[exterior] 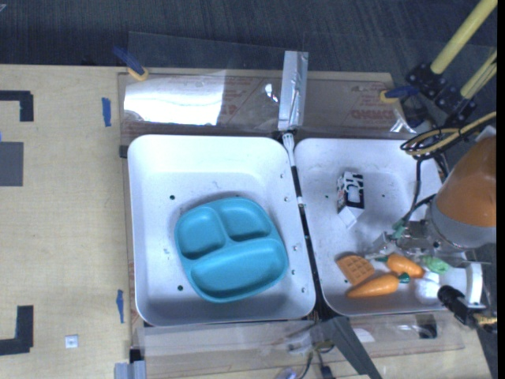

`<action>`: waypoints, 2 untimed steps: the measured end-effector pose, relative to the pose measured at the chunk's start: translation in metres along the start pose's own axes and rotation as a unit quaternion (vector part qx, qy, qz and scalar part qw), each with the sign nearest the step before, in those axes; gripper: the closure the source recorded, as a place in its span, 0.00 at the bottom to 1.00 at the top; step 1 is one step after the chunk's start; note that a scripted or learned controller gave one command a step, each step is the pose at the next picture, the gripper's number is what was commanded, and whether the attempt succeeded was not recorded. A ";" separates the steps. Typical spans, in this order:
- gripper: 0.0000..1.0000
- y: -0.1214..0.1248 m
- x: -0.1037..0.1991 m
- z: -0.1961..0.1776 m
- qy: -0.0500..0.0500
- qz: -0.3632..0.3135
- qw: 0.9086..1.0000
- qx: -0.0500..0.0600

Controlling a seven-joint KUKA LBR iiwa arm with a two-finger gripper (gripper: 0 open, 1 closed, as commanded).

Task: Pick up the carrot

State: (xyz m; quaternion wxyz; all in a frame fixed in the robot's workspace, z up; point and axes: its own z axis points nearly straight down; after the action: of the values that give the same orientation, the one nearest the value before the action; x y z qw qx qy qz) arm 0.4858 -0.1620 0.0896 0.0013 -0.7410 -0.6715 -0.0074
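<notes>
Roughly, largest first: bench (55, 212) w/ two white bins. Left bin (150, 172) holds a blue plate (230, 248) w/ compartments. Right bin (323, 164) holds the clutter. Arm (467, 200) reaches in from the right edge over the right bin's near-right corner.

Gripper (407, 242) sits low over the right bin, amid cables. Whether it is spread or closed: cannot tell, too cluttered. Nothing orange visibly in it.

Carrot (373, 286) lies flat on the right bin's floor, near the front wall, just below-left of the gripper and apart from it. A tan cracker (355, 268) touches its upper-left side. A shorter orange piece (404, 267) lies just above its right end. Black/white item (351, 189) is well apart, toward the bin's back.

Progress (judgement): arm is in the right area, but no grasp or lift. Left to do: descend onto carrot, close, raise.

Orientation: long axis runs approx. left-right in view, right end slightly further back. Narrow tip seems to point left and thick end right, though the taper is faint. Best closing direction prob. across the axis, i.e. front-back.
</notes>
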 end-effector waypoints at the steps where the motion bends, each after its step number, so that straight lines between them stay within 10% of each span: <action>1: 0.00 0.002 -0.003 0.000 0.005 0.010 1.000 0.001; 2: 0.00 0.002 -0.003 0.000 0.005 0.010 1.000 0.001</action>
State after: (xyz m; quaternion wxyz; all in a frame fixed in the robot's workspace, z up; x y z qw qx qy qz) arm 0.4873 -0.1648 0.0901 0.0051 -0.7479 -0.6638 -0.0104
